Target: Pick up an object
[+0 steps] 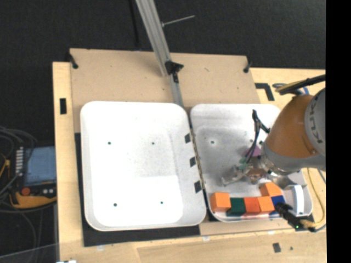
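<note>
Several blocks lie in a row along the front wall of the right bin (219, 119): an orange block (221, 200) at the left, a dark green block (237, 205) beside it, more orange blocks (259, 204) and a blue block (278, 200) at the right end. One more orange block (270, 189) sits just behind that row. My gripper (244, 171) hangs low over the middle of the right bin, just behind the row and left of the rear orange block. I see nothing held in it. The orange wrist band (290, 130) hides the bin's right side.
The left bin (137, 163) lies beside the right one, with a dark divider edge (194, 158) between them. A metal rail (156, 32) slants down from the top toward the bins' rear. Cables and a blue box (38, 166) sit off the bench at the left.
</note>
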Robot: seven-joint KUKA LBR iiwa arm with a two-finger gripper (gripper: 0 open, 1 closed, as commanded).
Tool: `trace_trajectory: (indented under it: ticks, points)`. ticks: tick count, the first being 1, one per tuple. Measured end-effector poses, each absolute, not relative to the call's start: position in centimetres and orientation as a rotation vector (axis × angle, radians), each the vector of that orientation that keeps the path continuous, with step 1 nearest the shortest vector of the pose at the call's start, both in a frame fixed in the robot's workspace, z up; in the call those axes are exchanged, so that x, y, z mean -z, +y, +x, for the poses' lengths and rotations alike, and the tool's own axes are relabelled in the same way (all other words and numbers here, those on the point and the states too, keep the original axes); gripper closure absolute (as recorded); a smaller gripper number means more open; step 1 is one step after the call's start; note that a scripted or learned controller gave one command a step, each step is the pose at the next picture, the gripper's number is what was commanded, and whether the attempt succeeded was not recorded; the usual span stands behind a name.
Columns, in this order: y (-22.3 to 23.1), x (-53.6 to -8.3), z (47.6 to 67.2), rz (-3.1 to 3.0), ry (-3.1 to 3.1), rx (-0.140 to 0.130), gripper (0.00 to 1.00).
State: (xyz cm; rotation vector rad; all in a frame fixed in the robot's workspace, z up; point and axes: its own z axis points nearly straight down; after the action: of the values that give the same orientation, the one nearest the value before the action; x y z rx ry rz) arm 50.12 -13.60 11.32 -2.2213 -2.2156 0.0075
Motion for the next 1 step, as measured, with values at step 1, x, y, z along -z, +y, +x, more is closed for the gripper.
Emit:
trace_trajectory:
  ticks: [1]
  points:
    - [-13.51,-12.75,50.44,-2.235,-2.212,0.008,1.0]
